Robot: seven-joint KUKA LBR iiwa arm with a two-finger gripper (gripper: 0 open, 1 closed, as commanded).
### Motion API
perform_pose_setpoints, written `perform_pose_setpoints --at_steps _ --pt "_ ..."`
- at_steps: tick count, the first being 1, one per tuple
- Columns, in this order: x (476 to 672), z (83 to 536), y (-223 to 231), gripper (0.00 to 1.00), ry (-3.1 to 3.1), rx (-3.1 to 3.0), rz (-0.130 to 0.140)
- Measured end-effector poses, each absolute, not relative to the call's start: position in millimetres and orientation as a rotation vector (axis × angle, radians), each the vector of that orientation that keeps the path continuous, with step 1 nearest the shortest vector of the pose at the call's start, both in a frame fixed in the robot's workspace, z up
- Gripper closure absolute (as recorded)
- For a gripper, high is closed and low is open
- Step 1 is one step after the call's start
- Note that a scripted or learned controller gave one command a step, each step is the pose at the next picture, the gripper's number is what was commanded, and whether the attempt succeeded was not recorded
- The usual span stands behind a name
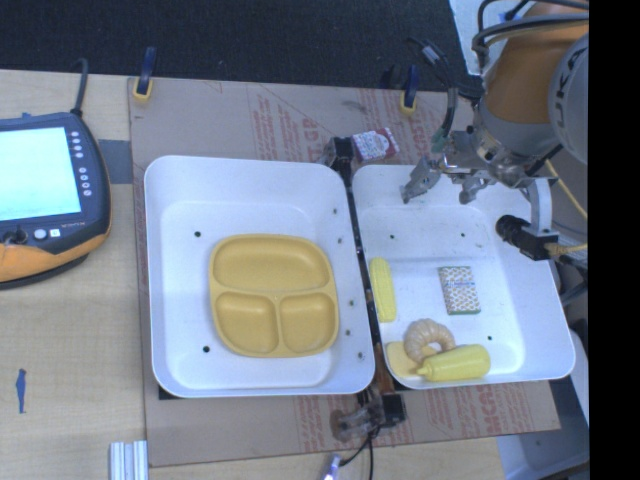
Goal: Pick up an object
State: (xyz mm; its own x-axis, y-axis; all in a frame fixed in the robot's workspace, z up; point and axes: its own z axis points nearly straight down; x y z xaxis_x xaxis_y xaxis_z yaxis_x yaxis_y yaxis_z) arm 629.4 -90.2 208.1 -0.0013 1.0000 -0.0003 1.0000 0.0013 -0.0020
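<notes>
Nearest the camera, a yellow plastic cylinder point(455, 364), beige ring-shaped pastry point(428, 336) and small patterned card point(459, 289) lie loose in the right white bin point(545, 313), while the gripper point(444, 185) hovers above its far edge, jaws apart, presumably positioned for descent.

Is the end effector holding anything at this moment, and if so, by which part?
Nothing is held. The end effector hangs open above the far end of the right bin, with bare bin floor between its fingers. The objects lie further toward the near end of that bin.
</notes>
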Motion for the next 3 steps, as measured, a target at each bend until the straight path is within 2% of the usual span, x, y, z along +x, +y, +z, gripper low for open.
perform_pose_setpoints --at_steps 1,2,3 --pt "606.5 191 -79 0.0 -2.223 -2.217 0.007" --pt "655.5 116 -174 0.0 -2.221 -2.218 0.004" --pt "656.2 92 -113 0.0 -2.226 -2.213 0.005"
